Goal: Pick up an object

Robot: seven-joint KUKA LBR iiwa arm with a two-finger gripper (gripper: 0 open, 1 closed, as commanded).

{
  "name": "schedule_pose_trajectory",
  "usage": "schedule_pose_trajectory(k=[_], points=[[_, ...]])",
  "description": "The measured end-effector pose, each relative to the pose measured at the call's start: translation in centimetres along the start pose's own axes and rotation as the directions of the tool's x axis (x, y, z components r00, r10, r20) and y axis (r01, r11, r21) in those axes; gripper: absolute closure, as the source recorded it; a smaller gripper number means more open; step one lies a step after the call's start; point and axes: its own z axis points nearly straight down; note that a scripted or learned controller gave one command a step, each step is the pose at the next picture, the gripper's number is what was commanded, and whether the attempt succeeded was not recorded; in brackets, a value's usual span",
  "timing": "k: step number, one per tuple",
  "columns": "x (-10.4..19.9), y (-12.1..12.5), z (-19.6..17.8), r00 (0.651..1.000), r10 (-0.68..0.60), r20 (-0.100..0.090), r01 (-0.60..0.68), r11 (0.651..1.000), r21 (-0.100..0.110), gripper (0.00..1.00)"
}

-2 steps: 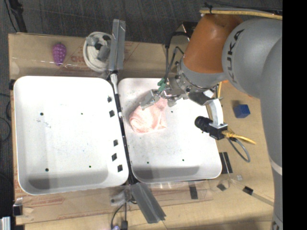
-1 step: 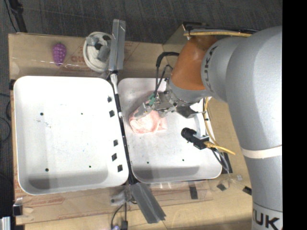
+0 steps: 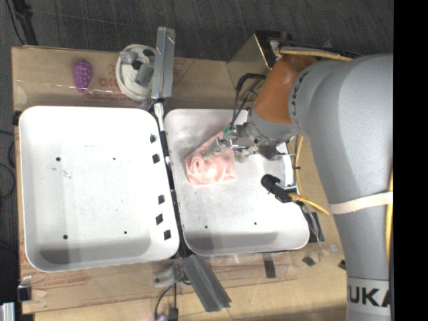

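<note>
Grey arm (image 3: 348,112) above right bin (image 3: 221,236) — gripper (image 3: 226,144) at pink cloth (image 3: 208,168)

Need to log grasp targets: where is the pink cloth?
Camera view: the pink cloth lies in the right bin, toward its upper left, just beside the end effector.

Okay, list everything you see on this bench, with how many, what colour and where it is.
left-hand bin: one, white, on the view's left of the bench
right-hand bin: one, white, beside the first
pink cloth: one, pink, crumpled in the right-hand bin, toward its far side
purple object: one, purple, on the bench beyond the left-hand bin
cord coil: one, white, on the bench beside the purple object
arm: one, grey with an orange band, reaching in from the view's right
claw: one, metallic, at the pink cloth's far edge
</note>
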Motion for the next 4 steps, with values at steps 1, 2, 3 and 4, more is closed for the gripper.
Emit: schedule_pose_trajectory(k=[1,2,3,4], points=[[-1.3,3.8,0.0,0.972,-0.233,0.001,0.233,0.972,0.0,0.0],[-1.5,3.8,0.0,0.961,-0.278,0.0,0.278,0.961,0.0,0.0],[-3.5,3.8,-0.1,0.951,-0.31,0.002,0.31,0.951,-0.002,0.0],[-4.6,1.9,-0.1,0.891,-0.454,0.001,0.454,0.891,-0.001,0.0]])
